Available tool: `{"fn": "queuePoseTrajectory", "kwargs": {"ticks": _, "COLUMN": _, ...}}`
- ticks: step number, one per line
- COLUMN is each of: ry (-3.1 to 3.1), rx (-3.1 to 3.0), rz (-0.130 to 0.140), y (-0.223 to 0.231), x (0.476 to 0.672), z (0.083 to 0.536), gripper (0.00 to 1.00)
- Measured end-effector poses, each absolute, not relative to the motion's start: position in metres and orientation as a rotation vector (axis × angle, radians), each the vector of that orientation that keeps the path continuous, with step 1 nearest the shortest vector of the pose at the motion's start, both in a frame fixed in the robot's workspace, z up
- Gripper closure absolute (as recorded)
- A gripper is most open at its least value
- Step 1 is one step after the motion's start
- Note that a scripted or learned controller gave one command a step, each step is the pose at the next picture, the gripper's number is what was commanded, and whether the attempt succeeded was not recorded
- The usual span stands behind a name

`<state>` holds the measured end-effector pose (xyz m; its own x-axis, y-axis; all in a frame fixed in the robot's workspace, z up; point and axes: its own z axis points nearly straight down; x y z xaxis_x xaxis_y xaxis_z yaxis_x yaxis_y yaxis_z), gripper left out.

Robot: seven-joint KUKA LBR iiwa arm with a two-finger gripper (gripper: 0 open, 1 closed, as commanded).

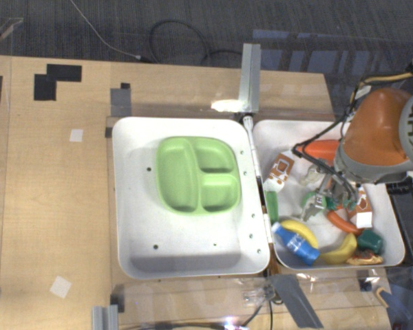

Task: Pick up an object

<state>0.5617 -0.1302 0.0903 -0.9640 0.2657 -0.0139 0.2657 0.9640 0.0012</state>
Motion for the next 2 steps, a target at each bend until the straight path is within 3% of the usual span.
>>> {"fn": "queuePoseTrajectory", "kwargs": {"ticks": 1, "ry": 3.066, "rx": 0.626, "rz": 0.002, "y": -0.101, "x": 0.635, "z": 0.088, "gripper": 0.00}}
{"fn": "queuePoseTrajectory", "kwargs": {"ticks": 2, "ry": 3.087, "rx": 0.528, "rz": 0.000, "y": -0.133, "x": 0.572, "z": 0.126, "gripper": 0.00}}
